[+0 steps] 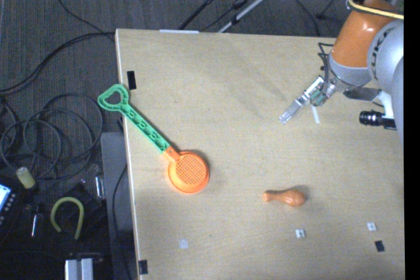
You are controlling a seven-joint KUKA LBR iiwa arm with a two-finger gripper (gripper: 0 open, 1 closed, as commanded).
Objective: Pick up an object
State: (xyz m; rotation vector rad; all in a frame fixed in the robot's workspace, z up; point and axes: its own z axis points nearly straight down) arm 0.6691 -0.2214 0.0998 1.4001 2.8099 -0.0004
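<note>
Pincer (289, 116) is being hovered above bare tabletop (223, 75); its state cannot be told. Descent onto the gourd (286, 197) is being called for.

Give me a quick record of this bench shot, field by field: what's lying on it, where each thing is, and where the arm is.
surface: light wooden bench top
object 1: sieve with orange round head and green handle, lying flat near the left edge, handle pointing up-left
object 2: small orange pear-shaped piece, lying lower middle, apart from the sieve
arm: grey with orange band, at the upper right
gripper: pointing down-left over bare bench, above the orange piece, touching neither object
held: nothing visible
</note>
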